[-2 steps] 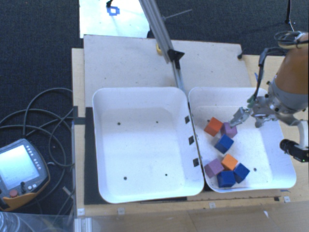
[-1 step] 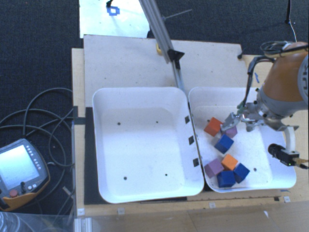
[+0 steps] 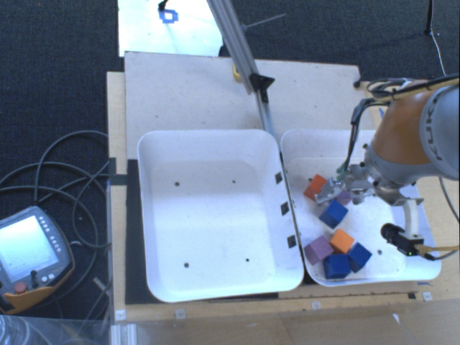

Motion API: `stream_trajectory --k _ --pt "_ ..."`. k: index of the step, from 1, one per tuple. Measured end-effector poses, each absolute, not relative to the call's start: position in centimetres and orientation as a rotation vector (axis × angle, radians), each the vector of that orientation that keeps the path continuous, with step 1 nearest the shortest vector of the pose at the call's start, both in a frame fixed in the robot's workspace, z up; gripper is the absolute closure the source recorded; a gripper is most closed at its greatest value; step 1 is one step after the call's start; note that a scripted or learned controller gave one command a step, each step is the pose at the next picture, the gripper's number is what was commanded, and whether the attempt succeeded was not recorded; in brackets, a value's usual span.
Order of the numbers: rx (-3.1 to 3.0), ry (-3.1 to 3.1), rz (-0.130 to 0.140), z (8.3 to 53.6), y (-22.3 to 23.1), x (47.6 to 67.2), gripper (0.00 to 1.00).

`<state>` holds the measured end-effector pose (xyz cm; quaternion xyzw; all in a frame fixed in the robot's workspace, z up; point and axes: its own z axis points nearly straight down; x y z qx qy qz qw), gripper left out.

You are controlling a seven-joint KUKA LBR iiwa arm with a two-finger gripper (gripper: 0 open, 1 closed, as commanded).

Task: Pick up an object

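A: Item one, the table [image 3: 309,85]?

B: Flat pale board, matte, light wooden edges, on dark carpet. It carries two shallow white bins of smooth moulded plastic with rounded corners. The left bin [image 3: 215,214] has a few small dark holes in its floor. The right bin [image 3: 305,146] touches it along one side, with black tabs along the shared rim.

A: Contents of the right bin?

B: Small hard-edged cubes. An orange cube [image 3: 315,187] at the upper left. A blue cube [image 3: 333,213] just below the claw. A small purple block [image 3: 344,198] between those two, hard against the claw. Near the front wall, a close cluster: purple cube [image 3: 318,249], second orange cube [image 3: 342,240], and two blue cubes [image 3: 336,266] [image 3: 359,255].

A: The arm?

B: Smooth rounded grey shell with an orange band [image 3: 402,131], entering from the right. The metallic claw [image 3: 338,192] sits low over the right bin, between the orange cube and the blue cube. Whether its fingers are apart or together, I cannot tell; the purple block is at its tip, but a grip is not visible.

A: Other items?

B: A long grey metal pole [image 3: 233,34] slanting across the top, a handheld pendant [image 3: 29,254] with a pale screen at lower left, and looped black cables [image 3: 68,171] on the carpet.
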<state>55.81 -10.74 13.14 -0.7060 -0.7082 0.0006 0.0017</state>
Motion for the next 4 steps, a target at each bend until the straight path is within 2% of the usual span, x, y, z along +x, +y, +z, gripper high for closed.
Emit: stream_trajectory --k 1,3,4 --pt "-2.219 -2.228 -0.004 14.6 -10.9 56.0 1.00" --pt "-2.219 -2.230 -0.005 22.3 -11.1 56.6 1.00" --pt "-2.210 -2.233 -0.004 22.2 -6.0 57.1 1.00"
